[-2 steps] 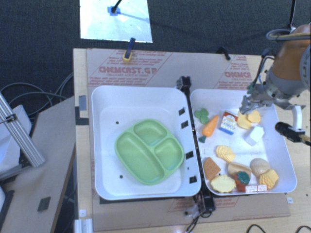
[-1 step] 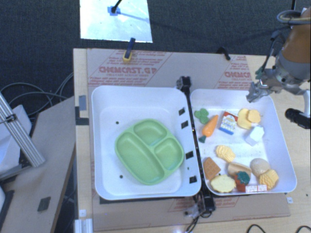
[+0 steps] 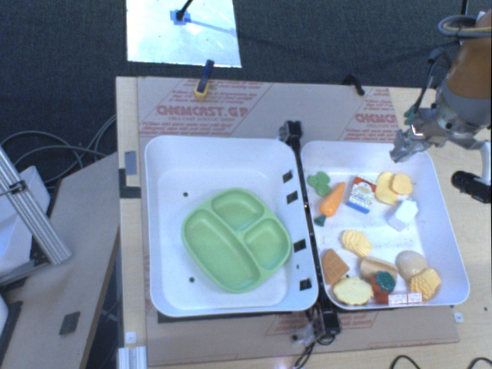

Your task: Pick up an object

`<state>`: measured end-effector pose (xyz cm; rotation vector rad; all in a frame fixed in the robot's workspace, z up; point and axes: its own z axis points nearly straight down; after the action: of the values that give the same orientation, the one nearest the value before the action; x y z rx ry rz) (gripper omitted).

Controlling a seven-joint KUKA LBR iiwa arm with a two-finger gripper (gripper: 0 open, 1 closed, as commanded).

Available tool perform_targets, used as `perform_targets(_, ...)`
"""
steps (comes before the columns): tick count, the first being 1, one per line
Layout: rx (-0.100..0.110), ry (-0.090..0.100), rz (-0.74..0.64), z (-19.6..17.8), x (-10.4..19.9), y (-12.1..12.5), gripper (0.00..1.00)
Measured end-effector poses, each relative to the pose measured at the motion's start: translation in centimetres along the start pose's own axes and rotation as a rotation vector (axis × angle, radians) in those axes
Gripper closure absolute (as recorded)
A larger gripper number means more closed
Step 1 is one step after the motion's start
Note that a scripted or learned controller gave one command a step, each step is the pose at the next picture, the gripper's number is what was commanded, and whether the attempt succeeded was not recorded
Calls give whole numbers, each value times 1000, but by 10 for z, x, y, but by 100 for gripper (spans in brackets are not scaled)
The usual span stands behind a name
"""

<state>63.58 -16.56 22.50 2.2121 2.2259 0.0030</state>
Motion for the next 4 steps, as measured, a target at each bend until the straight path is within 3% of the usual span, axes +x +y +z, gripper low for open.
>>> perform_targets(2,0,1,-2,5,108,23,100)
perform_targets(4,3,0,6,10,111,10,100)
